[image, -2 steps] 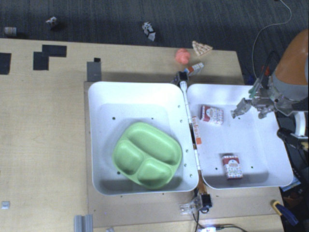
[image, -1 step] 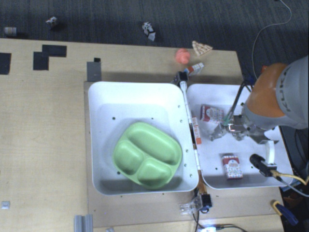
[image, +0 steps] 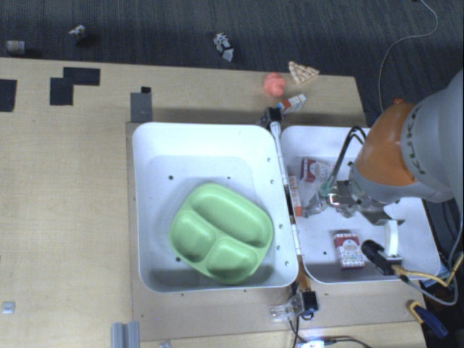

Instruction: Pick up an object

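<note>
The bench (image: 65,216) is a pale wood-toned surface carrying two shallow white bins side by side. Taking the left bin (image: 145,194) as the reference: at the near edge of the bench, just below its near right corner, lies a small clear clip-like part (image: 286,312) with dark cable fittings beside it. Inside the left bin rests a green divided tray (image: 221,230), tilted, occupying the near middle portion of the floor.

Immediately to the right of the left bin, sharing a wall, is the right bin (image: 312,267). Within it, toward the near side, lies a small red-and-white packet (image: 349,249). A second red-and-white packet (image: 314,171) lies farther back in the same bin. Between them, close against the shared wall, sits a crumpled clear wrapper-like item (image: 312,201).

The arm (image: 420,147) enters from the right and hangs over the right bin. The gripper (image: 341,198) sits low over the middle of that bin, just beside the clear item, with the near packet a little nearer to the viewer and the far packet just beyond. Finger state: cannot be told.

Beyond the left bin's far right corner, on the bench edge, lie a pink ball (image: 274,84), a wedge-shaped object (image: 303,72) and a small tube (image: 292,104). Dark rectangular markings sit on the bench to the far left. Beyond is dark carpet (image: 181,13) with scattered small items.
</note>
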Controlling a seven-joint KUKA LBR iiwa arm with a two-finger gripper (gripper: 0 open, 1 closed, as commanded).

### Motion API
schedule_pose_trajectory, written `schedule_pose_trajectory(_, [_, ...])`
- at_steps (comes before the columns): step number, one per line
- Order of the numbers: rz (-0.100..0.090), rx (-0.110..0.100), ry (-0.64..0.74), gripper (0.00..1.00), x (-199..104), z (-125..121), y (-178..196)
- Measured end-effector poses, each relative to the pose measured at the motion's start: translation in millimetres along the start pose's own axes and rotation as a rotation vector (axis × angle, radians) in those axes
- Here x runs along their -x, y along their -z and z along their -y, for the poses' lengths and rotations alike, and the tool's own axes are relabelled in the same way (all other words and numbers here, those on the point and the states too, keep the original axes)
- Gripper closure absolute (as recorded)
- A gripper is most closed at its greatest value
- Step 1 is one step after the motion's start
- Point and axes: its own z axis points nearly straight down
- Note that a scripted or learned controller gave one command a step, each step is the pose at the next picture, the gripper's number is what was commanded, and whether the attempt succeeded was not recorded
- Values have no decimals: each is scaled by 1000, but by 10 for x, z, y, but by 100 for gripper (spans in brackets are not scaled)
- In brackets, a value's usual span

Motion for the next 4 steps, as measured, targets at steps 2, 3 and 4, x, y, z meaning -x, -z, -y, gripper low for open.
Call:
schedule_pose_trajectory(2, [0,5,2,0,-6,-17,112])
schedule_pose_trajectory(3, [-1,3,0,0,30,473,8])
schedule_pose_trajectory(4, [0,9,1,100,28,449,120])
